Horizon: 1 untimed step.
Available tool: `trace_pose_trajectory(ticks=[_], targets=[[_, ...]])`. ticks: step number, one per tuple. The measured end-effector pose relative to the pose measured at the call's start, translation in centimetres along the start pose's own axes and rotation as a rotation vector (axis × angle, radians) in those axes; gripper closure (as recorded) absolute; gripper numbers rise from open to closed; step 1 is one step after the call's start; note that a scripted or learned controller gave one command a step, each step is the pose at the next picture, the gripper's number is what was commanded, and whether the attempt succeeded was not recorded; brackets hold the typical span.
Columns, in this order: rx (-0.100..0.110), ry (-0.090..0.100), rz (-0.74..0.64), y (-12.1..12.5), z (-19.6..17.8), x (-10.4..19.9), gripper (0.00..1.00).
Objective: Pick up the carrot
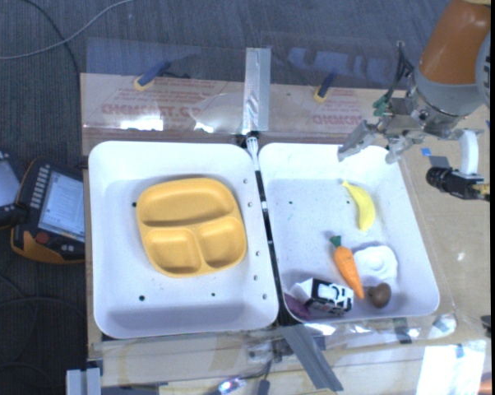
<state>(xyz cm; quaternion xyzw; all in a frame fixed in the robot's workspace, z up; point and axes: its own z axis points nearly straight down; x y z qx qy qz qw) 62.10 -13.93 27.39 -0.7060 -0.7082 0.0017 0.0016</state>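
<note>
Tool (369,144) hangs with its fingers spread and holding nothing, above the far rim of the right bin (412,212), well apart from the carrot (346,269). That carrot lies in the bin's near half, leaf end toward the banana (363,205). A white object (377,262) touches its right side; a brown ball (380,295) and a black-and-white toy (330,295) crowd its tip. Open floor lies to its left. The left bin (116,220) holds a yellow tray (191,225).
</note>
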Motion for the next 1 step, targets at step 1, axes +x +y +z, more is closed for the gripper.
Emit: trace_pose_trajectory(ticks=[1], targets=[[-0.001, -0.003, 0.169, 2.14, -5.54, 0.12, 0.00]])
